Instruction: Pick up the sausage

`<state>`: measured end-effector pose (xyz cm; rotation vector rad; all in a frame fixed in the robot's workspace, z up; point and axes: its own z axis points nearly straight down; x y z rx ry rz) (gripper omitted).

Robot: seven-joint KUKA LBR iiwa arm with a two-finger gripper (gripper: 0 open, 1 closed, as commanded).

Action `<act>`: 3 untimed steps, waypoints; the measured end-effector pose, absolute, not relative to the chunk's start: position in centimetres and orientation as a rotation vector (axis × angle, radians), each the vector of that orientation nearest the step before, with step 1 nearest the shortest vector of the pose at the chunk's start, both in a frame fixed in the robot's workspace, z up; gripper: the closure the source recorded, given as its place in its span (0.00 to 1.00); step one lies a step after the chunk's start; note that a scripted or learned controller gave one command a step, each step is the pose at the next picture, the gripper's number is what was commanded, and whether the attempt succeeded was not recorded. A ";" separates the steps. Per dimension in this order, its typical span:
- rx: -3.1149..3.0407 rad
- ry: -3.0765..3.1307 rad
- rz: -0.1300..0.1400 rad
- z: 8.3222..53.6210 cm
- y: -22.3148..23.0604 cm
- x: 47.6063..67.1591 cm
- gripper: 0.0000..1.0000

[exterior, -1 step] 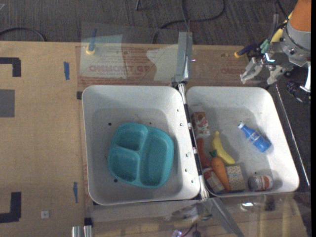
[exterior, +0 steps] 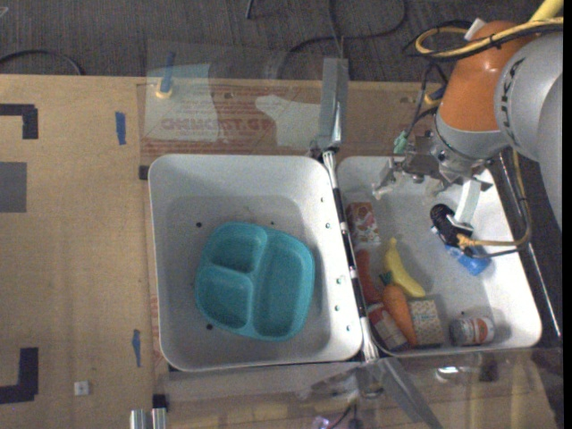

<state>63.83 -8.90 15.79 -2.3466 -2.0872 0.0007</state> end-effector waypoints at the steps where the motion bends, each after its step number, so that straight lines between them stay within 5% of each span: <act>1: -2.271 -2.170 -0.001 13.0 -9.1 63.1 0.00; 2: -2.653 -1.693 -0.009 8.8 -9.4 60.0 0.00; 3: -2.708 -1.598 -0.006 8.8 -12.0 61.7 0.00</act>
